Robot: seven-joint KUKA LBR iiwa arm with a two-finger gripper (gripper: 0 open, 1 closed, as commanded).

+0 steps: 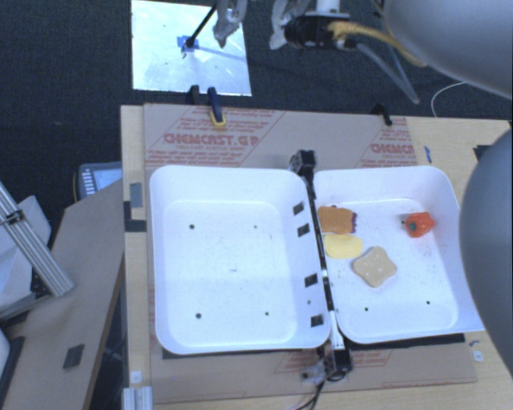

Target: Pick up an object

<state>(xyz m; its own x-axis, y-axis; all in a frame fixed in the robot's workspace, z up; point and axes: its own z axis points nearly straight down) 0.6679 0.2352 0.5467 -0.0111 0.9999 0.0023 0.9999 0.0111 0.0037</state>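
Two shallow white bins sit side by side on the tabletop (132, 264), which is covered by a brown sheet printed with red lettering. The left bin (168, 320) and the right bin (449, 316) meet along a dark seam with small black clips.

In the right bin lie four small things. An orange-brown piece (336, 219) rests against the bin's left wall, toward the far side. Just nearer than it, touching or almost touching, lies a pale yellow disc (342, 247). A tan, toast-shaped piece (374, 267) sits just right of and nearer than the disc, close beside it. A small red-orange object (418, 224) lies well apart from the others, toward the bin's right wall.

The arm's grey bulk (490, 264) fills the right side and the far right corner. The tool (252, 24) hangs at the far edge, beyond the bins and over dark floor beside a shiny plate (172, 56). Its two fingers stand spread apart with nothing between them, far from the objects.
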